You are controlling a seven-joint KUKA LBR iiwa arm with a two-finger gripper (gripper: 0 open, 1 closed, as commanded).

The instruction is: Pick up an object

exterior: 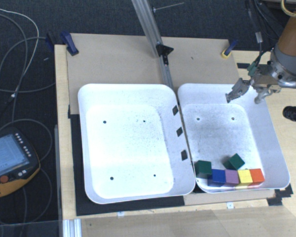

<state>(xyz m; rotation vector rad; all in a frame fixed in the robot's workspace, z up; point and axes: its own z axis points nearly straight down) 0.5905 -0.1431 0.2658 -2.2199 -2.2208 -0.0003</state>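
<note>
My hand hangs over the right white bin's far edge, fingers spread wide, nothing between them. Small cubes bunch at that bin's near rim: two dark green cubes, blue cube, purple cube, yellow cube, orange cube, mostly touching. Left white bin sits beside it on the surface.

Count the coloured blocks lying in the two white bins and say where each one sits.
6, all at the right bin's near edge: dark green block, blue block, purple block, yellow block, orange block in a row, tilted green block behind. Others may hide beneath.
</note>
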